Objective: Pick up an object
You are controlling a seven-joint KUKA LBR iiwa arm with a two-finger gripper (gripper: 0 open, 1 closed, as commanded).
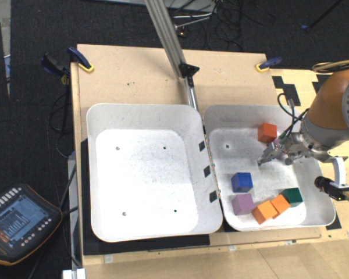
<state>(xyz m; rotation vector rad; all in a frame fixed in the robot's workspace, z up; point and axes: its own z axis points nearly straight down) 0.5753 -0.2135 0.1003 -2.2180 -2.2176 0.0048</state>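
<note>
Hand (271,154) sits low in the right bin (320,214), can't tell its state. Nearest orange block (267,132) is just behind it; I'd center over it, then drop straight.

No legible text, labels, brands or numbers anywhere in the camera view. The handheld pendant (17,224) at lower left shows a lit screen with rows of content, too small and blurred to read; black markings on bench (134,74) carry no characters
</note>
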